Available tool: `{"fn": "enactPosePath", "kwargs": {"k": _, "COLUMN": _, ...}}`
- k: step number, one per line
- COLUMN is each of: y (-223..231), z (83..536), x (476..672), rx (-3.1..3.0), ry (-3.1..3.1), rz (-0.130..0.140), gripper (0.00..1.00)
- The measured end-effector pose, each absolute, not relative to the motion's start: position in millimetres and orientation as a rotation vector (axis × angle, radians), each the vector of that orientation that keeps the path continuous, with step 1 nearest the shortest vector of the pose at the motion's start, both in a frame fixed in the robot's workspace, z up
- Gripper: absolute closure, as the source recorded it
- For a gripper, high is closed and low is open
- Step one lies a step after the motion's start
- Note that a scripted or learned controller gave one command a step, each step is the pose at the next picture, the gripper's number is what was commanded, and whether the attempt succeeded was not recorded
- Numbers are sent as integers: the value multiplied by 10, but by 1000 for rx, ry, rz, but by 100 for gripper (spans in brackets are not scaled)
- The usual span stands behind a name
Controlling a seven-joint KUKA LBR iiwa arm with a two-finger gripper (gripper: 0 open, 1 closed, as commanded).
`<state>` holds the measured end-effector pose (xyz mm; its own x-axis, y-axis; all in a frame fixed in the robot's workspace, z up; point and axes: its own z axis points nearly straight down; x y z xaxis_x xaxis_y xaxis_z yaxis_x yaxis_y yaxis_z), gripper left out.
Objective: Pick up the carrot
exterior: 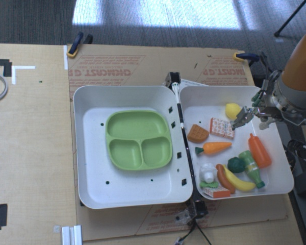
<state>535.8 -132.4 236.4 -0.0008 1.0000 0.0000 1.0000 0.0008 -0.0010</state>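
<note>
I'm seeing open floor left of the carrot (215, 147). The cracker (221, 128) and cookie (198, 133) are crowding above it.

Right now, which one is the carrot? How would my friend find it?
Look in the right-hand white bin, the one full of toy food. Near its middle, towards the divider between the two bins, lies the carrot. It is small and orange with a green tip pointing left, slimmer than the fat orange bottle to its right.

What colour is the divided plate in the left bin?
Light green, plain: the divided plate shows clearly in the camera view.
</note>
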Motion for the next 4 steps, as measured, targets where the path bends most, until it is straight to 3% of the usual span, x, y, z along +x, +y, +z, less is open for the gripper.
{"fn": "enactPosePath", "kwargs": {"k": 1, "y": -652, "z": 1921, "x": 5000, "rx": -2388, "ry": -2040, "rz": 1, "gripper": 0}}
{"fn": "enactPosePath", "kwargs": {"k": 2, "y": -1121, "z": 1108, "x": 5424, "rx": -2446, "ry": -1972, "rz": 1, "gripper": 0}}
{"fn": "enactPosePath", "kwargs": {"k": 3, "y": -971, "z": 923, "x": 5229, "rx": -2400, "ry": -2025, "rz": 0, "gripper": 0}}
{"fn": "enactPosePath", "kwargs": {"k": 4, "y": -973, "z": 1018, "x": 5236, "rx": -2403, "ry": -2022, "rz": 0, "gripper": 100}}
